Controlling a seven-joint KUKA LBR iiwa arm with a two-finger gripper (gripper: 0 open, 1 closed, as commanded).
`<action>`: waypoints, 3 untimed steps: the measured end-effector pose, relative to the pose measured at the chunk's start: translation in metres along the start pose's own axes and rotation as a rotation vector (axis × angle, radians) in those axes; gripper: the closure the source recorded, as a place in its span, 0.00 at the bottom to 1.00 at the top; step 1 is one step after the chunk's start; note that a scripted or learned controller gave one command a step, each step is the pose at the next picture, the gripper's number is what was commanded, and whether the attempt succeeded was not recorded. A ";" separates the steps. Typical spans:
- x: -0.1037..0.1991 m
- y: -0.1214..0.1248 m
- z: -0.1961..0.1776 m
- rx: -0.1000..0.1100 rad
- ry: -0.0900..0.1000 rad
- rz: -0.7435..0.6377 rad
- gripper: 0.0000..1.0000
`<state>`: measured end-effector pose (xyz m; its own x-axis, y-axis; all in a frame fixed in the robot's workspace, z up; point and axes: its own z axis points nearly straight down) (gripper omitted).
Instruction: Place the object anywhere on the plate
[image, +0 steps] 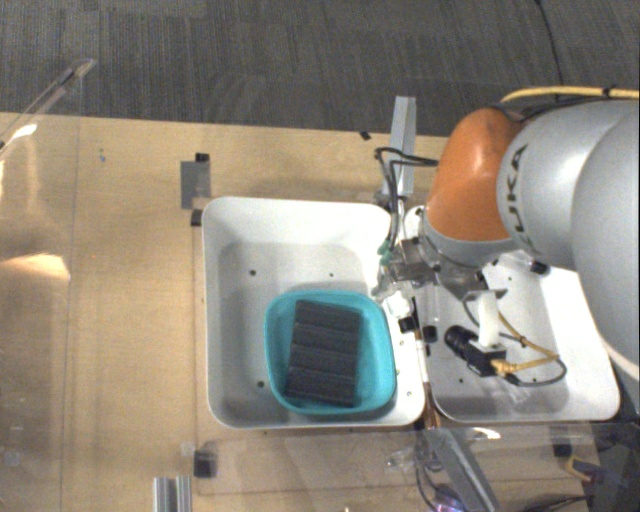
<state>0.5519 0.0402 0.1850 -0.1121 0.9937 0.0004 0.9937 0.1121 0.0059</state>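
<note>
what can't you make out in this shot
- Camera view: the arm covers much of the right bin, so whatever lies beneath it is hidden.
- Camera view: the gripper sits mostly under the wrist; whether it holds anything cannot be told.
- Camera view: the dark ridged block hides the middle of the teal plate.
</note>
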 end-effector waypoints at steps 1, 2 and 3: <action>0.000 0.000 0.000 0.000 0.000 0.001 0.00; -0.028 -0.043 -0.110 -0.003 -0.001 0.077 0.00; -0.027 -0.041 -0.121 -0.010 -0.002 0.068 1.00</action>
<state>0.5139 0.0086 0.3052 -0.0438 0.9990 -0.0012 0.9989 0.0439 0.0163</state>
